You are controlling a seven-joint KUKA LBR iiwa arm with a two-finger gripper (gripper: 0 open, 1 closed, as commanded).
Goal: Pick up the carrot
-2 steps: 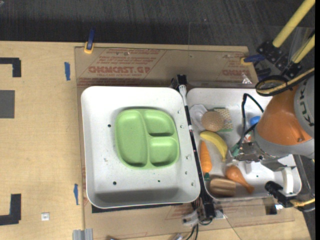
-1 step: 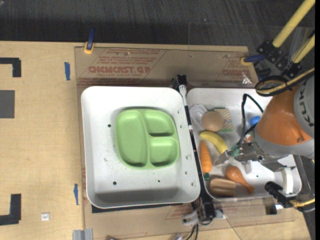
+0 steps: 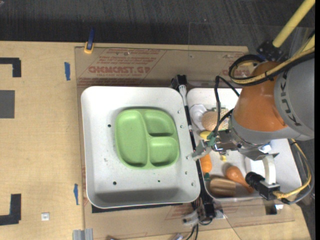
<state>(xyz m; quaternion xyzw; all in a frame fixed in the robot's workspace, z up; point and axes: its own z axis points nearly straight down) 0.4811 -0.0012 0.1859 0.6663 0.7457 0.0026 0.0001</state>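
Right bin [image 3: 295, 170] largely hidden under arm [image 3: 265, 109], gripper [image 3: 209, 145] low by its left wall, grip state indiscernible, carrot [image 3: 205, 164] just below, part-covered.

Illumination even and moderately bright, from overhead. Left white bin [image 3: 95, 149] shows mild glare along its rim; green divided tray [image 3: 147, 137] evenly lit with soft sheen. Soft shadow beneath the arm [image 3: 265, 109] over the right bin [image 3: 285, 164]. Dark floor [image 3: 150, 11] at top underexposed. Slight softness overall; small items indistinct
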